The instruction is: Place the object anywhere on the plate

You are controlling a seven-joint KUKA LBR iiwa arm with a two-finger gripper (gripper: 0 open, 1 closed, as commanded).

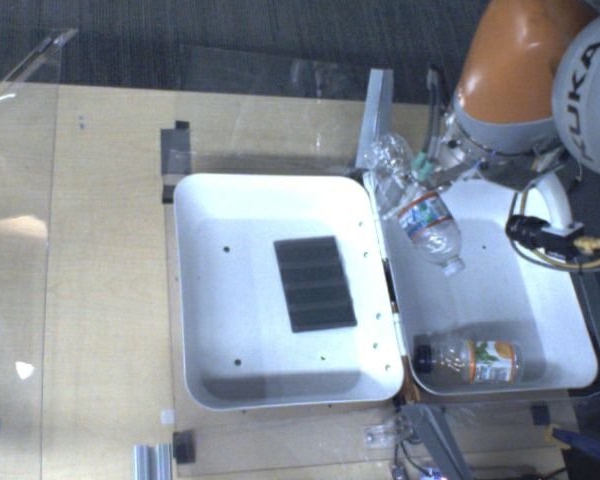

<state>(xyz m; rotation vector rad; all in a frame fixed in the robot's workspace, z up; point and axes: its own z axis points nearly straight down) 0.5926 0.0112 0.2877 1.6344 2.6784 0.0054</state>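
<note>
Gripper (412, 173) sits over the far-left corner of the right bin (560, 318), beside the wall shared with the left bin. Fingers are clear plastic and hard to separate from the background; cannot tell how far apart they stand.

Water bottle (428, 226), clear with a blue-and-white label, lies directly under the gripper. Upper end reaches into the finger area; whether it is clamped cannot be read. Long axis diagonal: cap end points toward the near-right, base toward the far-left corner.

Dark plate (315, 283), ribbed, rectangular, lies near the centre of the left bin (210, 268), well apart from the bottle.

Second bottle (472, 360), amber with orange-green label, lies on its side along the right bin's near edge.
</note>
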